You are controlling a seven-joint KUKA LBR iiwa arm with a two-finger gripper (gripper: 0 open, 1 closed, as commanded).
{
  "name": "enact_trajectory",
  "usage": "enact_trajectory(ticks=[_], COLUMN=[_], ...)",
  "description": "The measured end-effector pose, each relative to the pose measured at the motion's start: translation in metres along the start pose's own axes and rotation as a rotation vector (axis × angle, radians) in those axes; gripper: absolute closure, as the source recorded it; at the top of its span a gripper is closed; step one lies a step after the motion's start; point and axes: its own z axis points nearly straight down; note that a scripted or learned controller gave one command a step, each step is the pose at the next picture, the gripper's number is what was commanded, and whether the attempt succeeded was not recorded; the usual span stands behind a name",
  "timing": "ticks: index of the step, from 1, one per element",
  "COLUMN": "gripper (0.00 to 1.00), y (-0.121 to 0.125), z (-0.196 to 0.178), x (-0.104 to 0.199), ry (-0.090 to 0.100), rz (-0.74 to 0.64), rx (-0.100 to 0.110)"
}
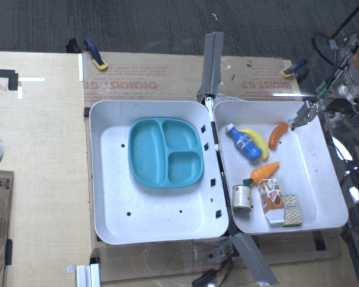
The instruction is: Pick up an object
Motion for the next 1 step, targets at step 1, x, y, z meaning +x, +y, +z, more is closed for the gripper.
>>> enact_trajectory(ticks=[1], gripper=[0.00], y=[0.0415], z=[0.1487], x=[-0.0112], ry=[0.000], rz=[-0.272], rx=[-0.001])
